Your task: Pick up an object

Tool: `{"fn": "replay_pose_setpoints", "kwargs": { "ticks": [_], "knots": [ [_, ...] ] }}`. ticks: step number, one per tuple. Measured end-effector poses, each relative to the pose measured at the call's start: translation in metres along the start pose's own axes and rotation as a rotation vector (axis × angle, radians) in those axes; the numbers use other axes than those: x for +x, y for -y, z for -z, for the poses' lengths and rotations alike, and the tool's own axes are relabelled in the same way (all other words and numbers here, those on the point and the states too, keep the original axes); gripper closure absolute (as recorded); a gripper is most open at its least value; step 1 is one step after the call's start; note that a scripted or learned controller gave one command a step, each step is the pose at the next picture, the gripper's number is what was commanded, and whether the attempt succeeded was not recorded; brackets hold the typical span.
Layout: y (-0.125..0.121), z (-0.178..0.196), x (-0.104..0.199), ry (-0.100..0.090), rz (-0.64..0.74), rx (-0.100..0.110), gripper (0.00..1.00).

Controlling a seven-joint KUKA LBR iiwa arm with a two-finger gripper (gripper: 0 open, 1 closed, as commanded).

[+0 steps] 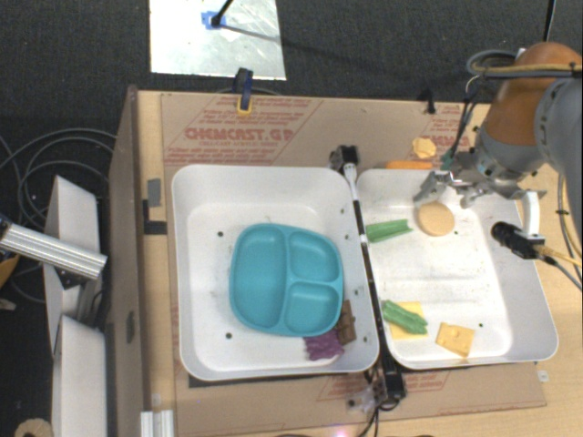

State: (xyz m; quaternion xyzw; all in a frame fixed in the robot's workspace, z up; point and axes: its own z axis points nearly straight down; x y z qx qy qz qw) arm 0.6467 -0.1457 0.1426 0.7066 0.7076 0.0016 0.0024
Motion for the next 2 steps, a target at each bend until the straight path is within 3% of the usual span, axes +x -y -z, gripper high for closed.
{"fn": "replay_pose_setpoints", "kwargs": {
  "ticks": [1, 2],
  "knots": [
    [-0.022, -0.043, -0.007, 0.0, 0.003, 0.003, 0.0],
    [0.0, 0.004, -0.02, 0.001, -0.001, 0.0, 0.0]
  ]
}}
